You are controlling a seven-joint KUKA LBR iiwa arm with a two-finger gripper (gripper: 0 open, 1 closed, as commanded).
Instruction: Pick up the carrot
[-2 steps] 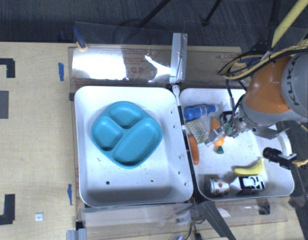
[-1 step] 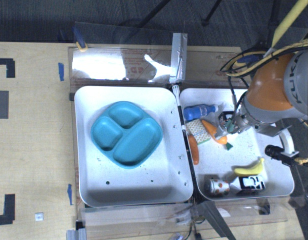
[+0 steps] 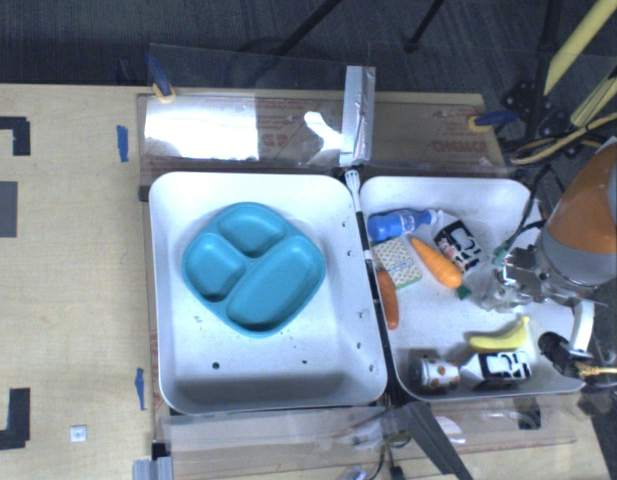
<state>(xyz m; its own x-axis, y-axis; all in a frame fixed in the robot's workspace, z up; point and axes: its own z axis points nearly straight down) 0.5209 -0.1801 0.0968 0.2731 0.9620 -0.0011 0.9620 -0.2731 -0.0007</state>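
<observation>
Camera view: the carrot [image 3: 436, 262] is seen lying in the right bin [image 3: 493, 190], toward its back left corner, beside a blue bottle [image 3: 398, 224]. The jaws [image 3: 508, 286] are placed at the bin's right edge; their state cannot be told.

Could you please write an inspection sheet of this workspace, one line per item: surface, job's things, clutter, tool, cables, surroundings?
Surface: wooden bench bearing two white bins, left bin and right bin, side by side.
Job's things: carrot lies in the right bin, free of the tool; a second orange piece lies by the divider.
Clutter: blue divided plate in the left bin; blue bottle, banana, small can in the right bin.
Tool: over the right bin's right side, holding nothing visible.
Cables: yellow and black cables at upper right.
Surroundings: dark floor, tripod legs.
</observation>
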